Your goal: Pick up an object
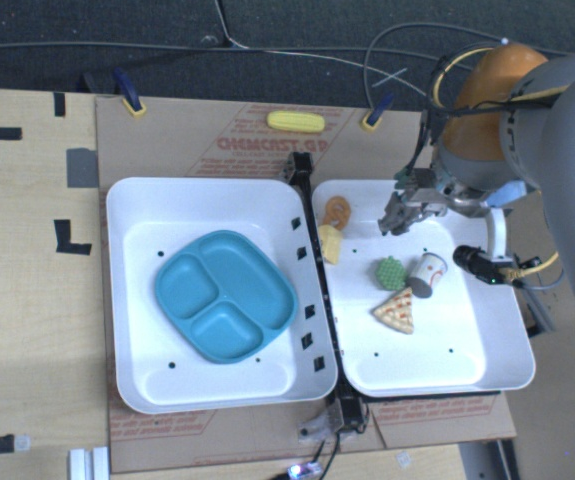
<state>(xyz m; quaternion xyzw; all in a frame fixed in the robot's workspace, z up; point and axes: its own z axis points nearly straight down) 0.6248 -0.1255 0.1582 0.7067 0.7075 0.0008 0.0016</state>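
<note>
Hovering over the right bin (507, 368), the robot's hand (399, 218) hangs above a green toy (391, 272), pizza slice (397, 312) and small cup (427, 274); its grip can't be made out.

- Green bumpy toy (391, 272), rounded, near the middle of the right bin (487, 353).
- Pizza slice toy (396, 311), triangular, flat, just below the green one.
- Small grey-and-white can (428, 273), tipped on its side, touching the green toy's right.
- Tan pretzel-like piece (337, 210) and pale yellow block (329, 244), along the bin's left wall.
</note>
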